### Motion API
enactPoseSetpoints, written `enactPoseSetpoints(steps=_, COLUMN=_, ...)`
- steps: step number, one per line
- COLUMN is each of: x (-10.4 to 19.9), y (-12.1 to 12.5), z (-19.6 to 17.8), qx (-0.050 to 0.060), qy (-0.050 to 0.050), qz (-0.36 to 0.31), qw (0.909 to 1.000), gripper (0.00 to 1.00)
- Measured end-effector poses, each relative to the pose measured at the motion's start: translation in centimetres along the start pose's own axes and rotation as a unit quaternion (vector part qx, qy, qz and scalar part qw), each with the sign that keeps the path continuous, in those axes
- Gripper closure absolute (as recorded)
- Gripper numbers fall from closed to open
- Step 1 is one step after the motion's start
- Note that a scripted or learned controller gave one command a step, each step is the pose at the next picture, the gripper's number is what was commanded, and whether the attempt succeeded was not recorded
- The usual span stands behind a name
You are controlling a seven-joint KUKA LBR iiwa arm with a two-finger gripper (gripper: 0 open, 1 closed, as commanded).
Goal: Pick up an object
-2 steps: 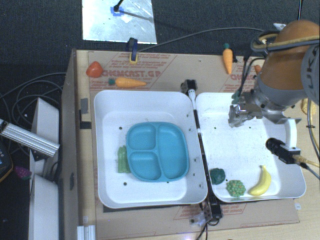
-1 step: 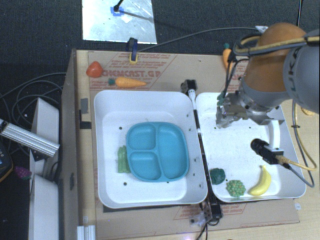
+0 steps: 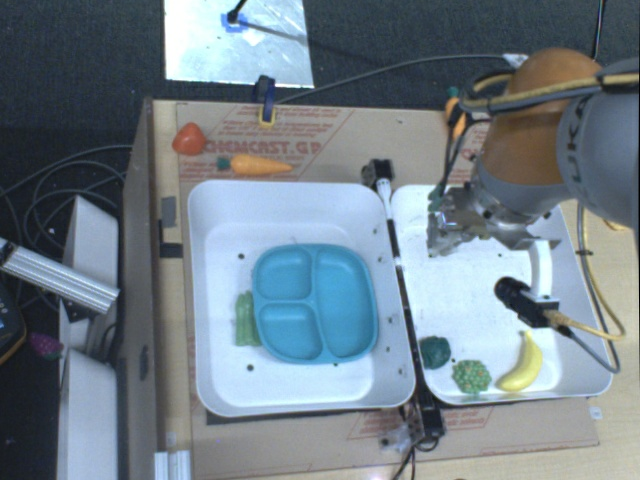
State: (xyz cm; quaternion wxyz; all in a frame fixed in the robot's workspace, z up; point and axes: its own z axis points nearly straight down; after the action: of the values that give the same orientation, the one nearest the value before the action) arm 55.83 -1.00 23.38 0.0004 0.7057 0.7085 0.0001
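Gripper (image 3: pixel 447 234) hangs over the back left part of the right bin (image 3: pixel 470 298); can't tell its state. Nothing seen between its tips. Banana (image 3: pixel 523 364), green bumpy ball (image 3: pixel 472 375) and dark green lump (image 3: pixel 435 351) sit along the right bin's front edge. Left bin (image 3: pixel 215 268) holds a blue divided plate (image 3: pixel 313 303), green piece (image 3: pixel 245 320) touching its left side.
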Motion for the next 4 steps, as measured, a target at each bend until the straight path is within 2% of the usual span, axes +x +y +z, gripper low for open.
enactPoseSetpoints(steps=1, x=-2.6, y=-1.0, z=-1.2, qx=0.0, qy=0.0, qz=0.001, qw=1.0, gripper=1.0)
enactPoseSetpoints(steps=2, x=0.9, y=1.7, z=1.2, qx=0.0, qy=0.001, qz=0.0, qw=1.0, gripper=1.0)
enactPoseSetpoints(steps=3, x=0.5, y=-0.9, z=-2.7, qx=-0.001, qy=0.0, qz=0.001, qw=1.0, gripper=1.0)
enactPoseSetpoints(steps=4, x=-3.2, y=-0.9, z=-2.6, qx=-0.001, qy=0.0, qz=0.001, qw=1.0, gripper=1.0)
